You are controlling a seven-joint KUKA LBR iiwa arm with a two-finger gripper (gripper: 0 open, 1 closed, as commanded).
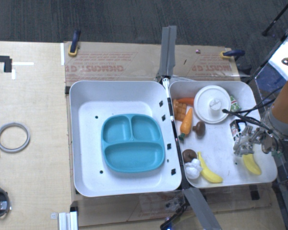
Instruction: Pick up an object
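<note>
In the right-hand bin (221, 181) of a two-bin bench, the arm's gripper (243, 146) hangs low near the right wall, just above a small yellow banana (252, 165) that lies on the bin floor; its metal tip is a tangle of parts from this angle, and whether it is spread or closed, or has hold of anything, cannot be told. A black cable (240, 113) trails from the arm across the bin toward a round white lid (212, 104) at the far side. Left of the lid sit an orange carrot (186, 121), a yellow corn piece (180, 111) and a brown mushroom (198, 128). Nearer the front edge lie a larger banana (209, 172), a white garlic bulb (193, 169) and a dark brown round piece (189, 155), close together by the dividing wall. The left bin (86, 128) holds a blue divided plate (133, 143) lying flat at its centre. On the wooden bench to the left rests a grey tape ring (12, 137).
</note>
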